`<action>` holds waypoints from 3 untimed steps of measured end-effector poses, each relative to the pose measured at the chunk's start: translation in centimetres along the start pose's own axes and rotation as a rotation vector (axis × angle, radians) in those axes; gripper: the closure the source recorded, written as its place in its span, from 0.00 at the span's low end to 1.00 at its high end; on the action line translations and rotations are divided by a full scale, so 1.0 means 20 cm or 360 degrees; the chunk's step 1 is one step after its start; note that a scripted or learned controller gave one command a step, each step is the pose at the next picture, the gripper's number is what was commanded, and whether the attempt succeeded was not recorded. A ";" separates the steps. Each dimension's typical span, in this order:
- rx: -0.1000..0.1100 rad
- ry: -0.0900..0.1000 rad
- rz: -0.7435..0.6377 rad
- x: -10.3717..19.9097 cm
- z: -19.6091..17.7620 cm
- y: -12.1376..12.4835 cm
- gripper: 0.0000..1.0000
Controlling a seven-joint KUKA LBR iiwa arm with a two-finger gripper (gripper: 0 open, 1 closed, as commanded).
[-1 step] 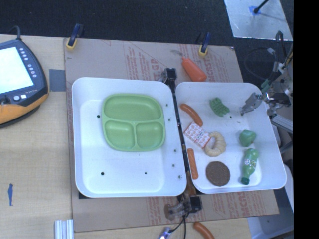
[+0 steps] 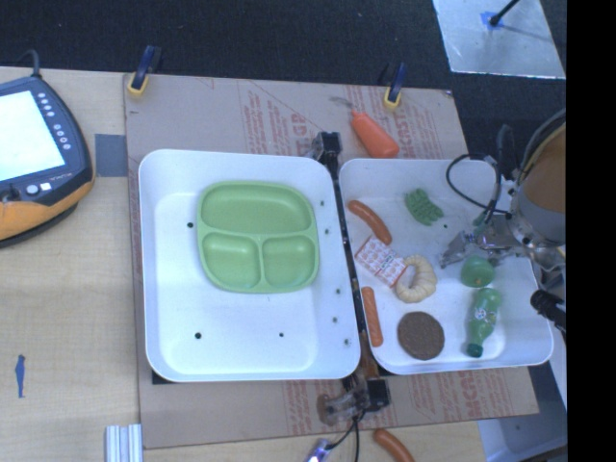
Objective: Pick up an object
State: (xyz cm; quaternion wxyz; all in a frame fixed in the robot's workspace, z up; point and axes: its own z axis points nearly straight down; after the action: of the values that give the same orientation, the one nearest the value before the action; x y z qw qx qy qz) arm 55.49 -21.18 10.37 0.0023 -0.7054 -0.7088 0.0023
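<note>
While the arm is reaching in from the right, I am seeing its gripper hanging low over the right bin, just beside a round green object. Whether it is spread or pinching anything, I cannot tell. A green bottle is lying nearby, and a green divided plate is sitting in the left bin.

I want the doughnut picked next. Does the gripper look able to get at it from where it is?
Probably yes: the doughnut lies flat with open top, and the gripper sits just right of it, nothing between them.
</note>
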 end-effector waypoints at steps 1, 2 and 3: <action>-0.0001 -0.0003 -0.0004 -0.01 -0.06 0.00 1.00; -0.0005 0.0000 -0.0005 0.49 -0.37 -0.11 1.00; -0.0004 0.0000 -0.0002 0.48 -0.37 -0.11 0.00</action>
State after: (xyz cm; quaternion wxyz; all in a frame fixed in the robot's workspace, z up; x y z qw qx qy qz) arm 53.22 -11.56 17.72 0.0014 -0.7049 -0.7093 0.0016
